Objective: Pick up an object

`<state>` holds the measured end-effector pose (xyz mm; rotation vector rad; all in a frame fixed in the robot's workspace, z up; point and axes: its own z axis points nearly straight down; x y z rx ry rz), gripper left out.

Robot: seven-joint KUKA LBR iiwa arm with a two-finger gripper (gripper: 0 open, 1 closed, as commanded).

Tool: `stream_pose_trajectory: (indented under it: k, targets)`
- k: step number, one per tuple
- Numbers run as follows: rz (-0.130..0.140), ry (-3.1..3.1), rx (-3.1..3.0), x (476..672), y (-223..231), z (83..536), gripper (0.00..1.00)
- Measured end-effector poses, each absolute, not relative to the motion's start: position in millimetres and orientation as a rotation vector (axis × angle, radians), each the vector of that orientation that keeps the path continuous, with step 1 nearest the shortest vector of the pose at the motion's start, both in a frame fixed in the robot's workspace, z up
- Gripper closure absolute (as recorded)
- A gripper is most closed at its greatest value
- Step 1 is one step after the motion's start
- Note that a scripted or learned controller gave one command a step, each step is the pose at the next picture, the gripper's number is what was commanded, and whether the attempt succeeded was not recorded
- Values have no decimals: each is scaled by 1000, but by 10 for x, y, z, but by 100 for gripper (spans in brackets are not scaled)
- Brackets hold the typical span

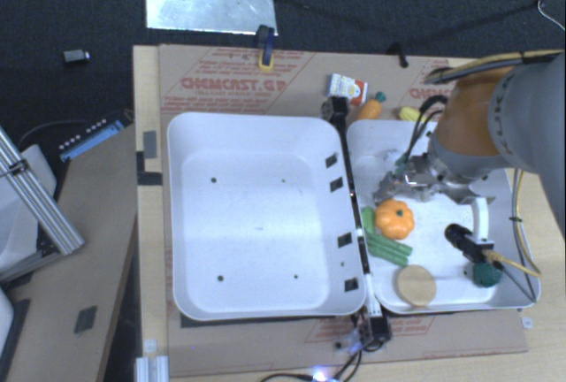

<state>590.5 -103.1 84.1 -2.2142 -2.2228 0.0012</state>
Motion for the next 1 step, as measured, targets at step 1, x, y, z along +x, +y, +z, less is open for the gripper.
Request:
stream_pose_trajectory:
  k: [1]
  targets:
    - [-4, -2228, -2219, 5932, -1052, 960, 100]
